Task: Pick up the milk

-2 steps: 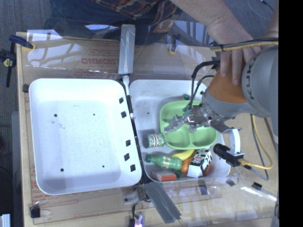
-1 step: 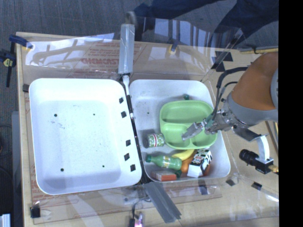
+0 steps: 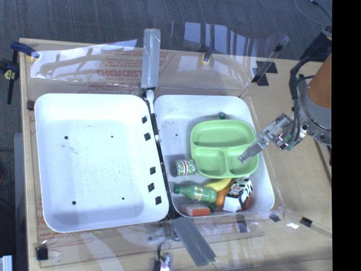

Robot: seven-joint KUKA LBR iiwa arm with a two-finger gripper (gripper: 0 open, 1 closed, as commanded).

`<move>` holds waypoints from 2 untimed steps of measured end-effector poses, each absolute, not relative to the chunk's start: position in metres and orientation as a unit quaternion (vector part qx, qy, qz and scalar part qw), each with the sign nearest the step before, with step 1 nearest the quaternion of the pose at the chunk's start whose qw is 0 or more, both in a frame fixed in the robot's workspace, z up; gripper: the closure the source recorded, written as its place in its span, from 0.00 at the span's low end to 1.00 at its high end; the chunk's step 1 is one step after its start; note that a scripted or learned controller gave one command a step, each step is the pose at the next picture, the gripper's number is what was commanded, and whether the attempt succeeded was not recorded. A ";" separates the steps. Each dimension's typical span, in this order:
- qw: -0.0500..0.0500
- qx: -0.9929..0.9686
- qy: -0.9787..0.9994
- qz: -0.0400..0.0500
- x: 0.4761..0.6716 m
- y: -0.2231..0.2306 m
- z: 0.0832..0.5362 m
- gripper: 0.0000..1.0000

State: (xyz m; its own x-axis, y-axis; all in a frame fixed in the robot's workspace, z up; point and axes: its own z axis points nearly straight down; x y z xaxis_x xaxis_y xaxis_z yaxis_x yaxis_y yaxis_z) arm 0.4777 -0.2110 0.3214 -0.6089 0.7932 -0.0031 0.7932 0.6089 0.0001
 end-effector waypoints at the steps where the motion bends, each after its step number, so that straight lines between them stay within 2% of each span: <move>1: 0.002 0.283 0.959 -0.001 0.477 -0.211 0.444 0.00; 2: 0.004 0.282 0.959 -0.003 0.478 -0.211 0.456 1.00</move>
